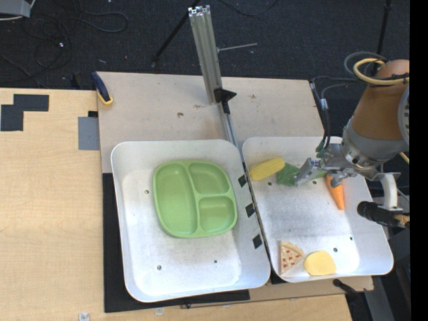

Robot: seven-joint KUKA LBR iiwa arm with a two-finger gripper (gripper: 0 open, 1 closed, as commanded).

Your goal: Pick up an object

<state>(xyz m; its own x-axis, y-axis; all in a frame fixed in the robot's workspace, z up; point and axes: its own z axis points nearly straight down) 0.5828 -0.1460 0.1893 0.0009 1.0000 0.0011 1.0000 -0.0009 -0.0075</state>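
Camera view looked down on a pale wooden tabletop with two shallow white bins side by side. Biggest thing on it was the left bin, sitting in the lower middle of the frame with a green divided plate lying flat inside it. The right bin held all the small stuff. A metal post stood up at top center, just behind where the bins meet.

The arm came in from the right edge, bulky orange-brown body up in the upper right, wrist bent down and leftward into the top of the right bin. The gripper pointed left, low over the bin floor, tip right next to a green piece that sat touching a yellow corn-like piece. Honestly couldn't tell whether the fingers were spread or pressed together, too small and blurry at that spot, and I couldn't see anything clearly pinched between them.

As for progress: I'd say nothing was picked up yet. Everything looked like it was resting on the bin floor: an orange carrot just under the wrist, a pizza slice and a yellow round piece down at the lower edge, well away from the gripper. My guess is the green piece was the target, so the close-and-lift was all still left to do.
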